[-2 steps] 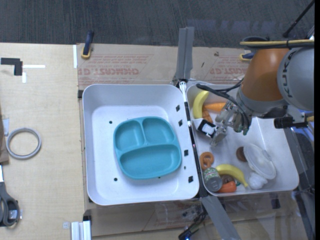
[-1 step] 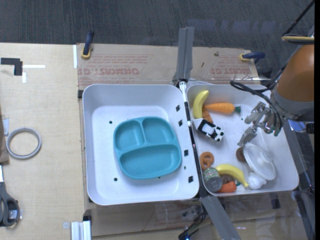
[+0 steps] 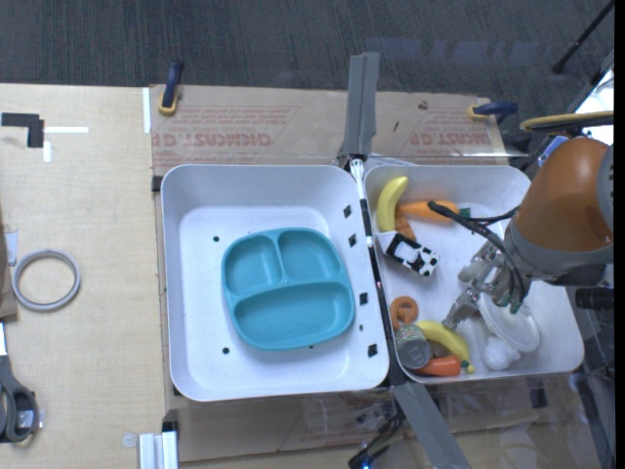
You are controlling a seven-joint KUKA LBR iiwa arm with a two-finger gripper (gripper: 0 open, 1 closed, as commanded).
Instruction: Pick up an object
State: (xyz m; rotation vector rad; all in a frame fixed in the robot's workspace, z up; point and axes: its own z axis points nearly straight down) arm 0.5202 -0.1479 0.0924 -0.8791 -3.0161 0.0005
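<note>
The right bin (image 3: 547,179) holds several small things. A yellow banana (image 3: 391,201) and an orange carrot (image 3: 430,210) lie at its far left, with a black-and-white toy (image 3: 412,255) just below them. Near the front lie an orange ring (image 3: 404,310), a grey can (image 3: 411,345), a second banana (image 3: 444,338), a red-orange piece (image 3: 441,365) and white rounded items (image 3: 512,336). My gripper (image 3: 485,308) hangs low over the bin's middle right, just above the white items. It is open with nothing between its fingers.
The left bin (image 3: 186,262) bears a blue divided plate (image 3: 289,287). A grey divider bar (image 3: 361,106) runs between the bins at the back. A tape ring (image 3: 43,278) and scissors (image 3: 18,410) lie on the bench at the left.
</note>
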